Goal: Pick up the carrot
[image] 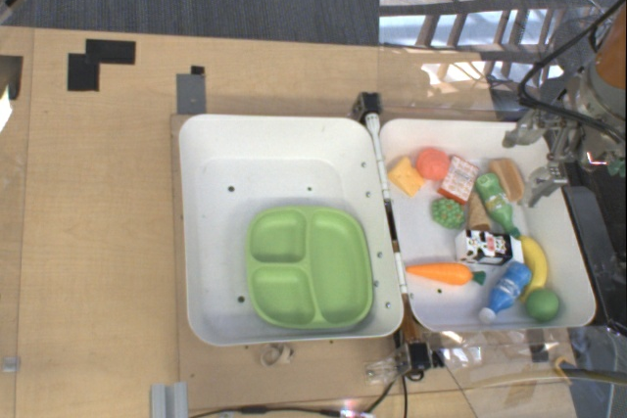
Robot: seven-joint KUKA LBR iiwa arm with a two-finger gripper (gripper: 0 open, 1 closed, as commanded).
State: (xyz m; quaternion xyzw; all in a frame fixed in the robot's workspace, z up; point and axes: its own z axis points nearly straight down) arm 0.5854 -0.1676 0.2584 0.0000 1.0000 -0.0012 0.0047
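Note:
The orange carrot (pixel 440 275) lies on its side near the front left of the right bin (pixel 578 255), with its green tip pointing right toward a cow-patterned carton (pixel 487 247). My gripper (pixel 533 159) hangs over the far right part of that bin, just right of a bread piece (pixel 506 178). It is open, with nothing between its fingers, and it is well back and to the right of the carrot.
The right bin also holds a yellow cheese wedge (pixel 406 176), a red ball (pixel 432 162), a red box (pixel 458 178), a green bottle (pixel 495 202), a banana (pixel 534 259), a blue bottle (pixel 506 290) and a lime (pixel 542 305). A green divided plate (pixel 310 266) lies in the left bin (pixel 225 171).

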